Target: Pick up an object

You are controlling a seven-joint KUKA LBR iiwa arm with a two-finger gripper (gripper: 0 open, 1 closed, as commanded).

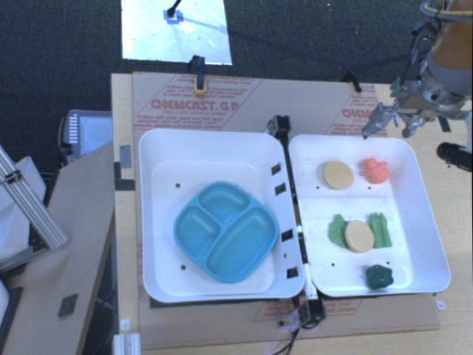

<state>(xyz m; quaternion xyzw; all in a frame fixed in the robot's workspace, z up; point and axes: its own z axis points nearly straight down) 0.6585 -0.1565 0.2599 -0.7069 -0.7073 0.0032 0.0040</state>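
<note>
Two white bins sit side by side on the worktop. We note the gripper [392, 121] above the right bin's [427, 220] far edge, fingers spread and holding nothing. Inside lie a tan disc [338, 174], an orange piece [376, 170], a second disc on green pieces [360, 235], and a dark green lump [379, 276]. Left bin [159, 161]: blue divided plate [225, 231].

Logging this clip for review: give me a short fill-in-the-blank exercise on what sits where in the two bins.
1. The blue divided plate lies in the ____ bin.
2. The orange-pink toy sits to the ____ of the upper tan disc.
3. The dark green lump lies nearest the right bin's ____ edge.

Missing words: left; right; bottom
</note>
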